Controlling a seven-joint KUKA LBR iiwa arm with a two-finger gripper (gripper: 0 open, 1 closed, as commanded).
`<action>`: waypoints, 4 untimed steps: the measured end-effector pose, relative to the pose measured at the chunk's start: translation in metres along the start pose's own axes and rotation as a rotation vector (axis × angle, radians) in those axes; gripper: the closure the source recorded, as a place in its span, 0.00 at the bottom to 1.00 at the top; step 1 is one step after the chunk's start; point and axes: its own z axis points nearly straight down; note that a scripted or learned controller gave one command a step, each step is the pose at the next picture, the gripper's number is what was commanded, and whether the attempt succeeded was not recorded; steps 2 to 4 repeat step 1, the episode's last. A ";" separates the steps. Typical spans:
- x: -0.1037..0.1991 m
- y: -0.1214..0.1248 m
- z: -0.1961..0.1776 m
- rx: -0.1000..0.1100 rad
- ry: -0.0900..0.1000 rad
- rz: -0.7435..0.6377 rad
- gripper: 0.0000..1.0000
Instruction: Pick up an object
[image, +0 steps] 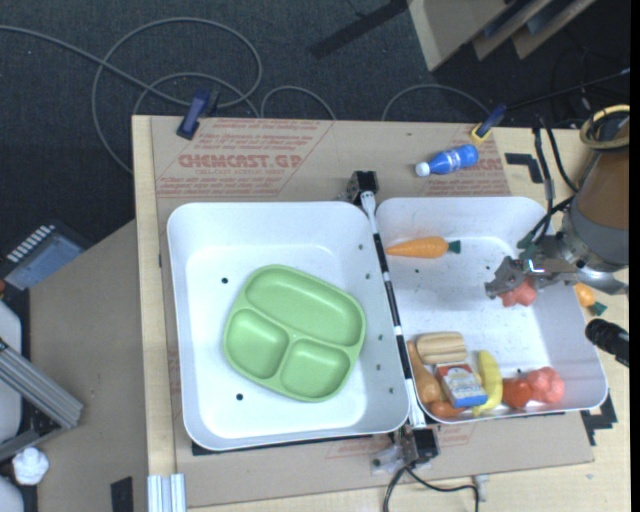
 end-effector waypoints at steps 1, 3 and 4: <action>0.079 -0.001 -0.015 0.003 0.000 0.002 1.00; 0.079 -0.001 -0.015 0.003 0.000 0.002 1.00; 0.079 -0.001 -0.015 0.003 0.000 0.002 1.00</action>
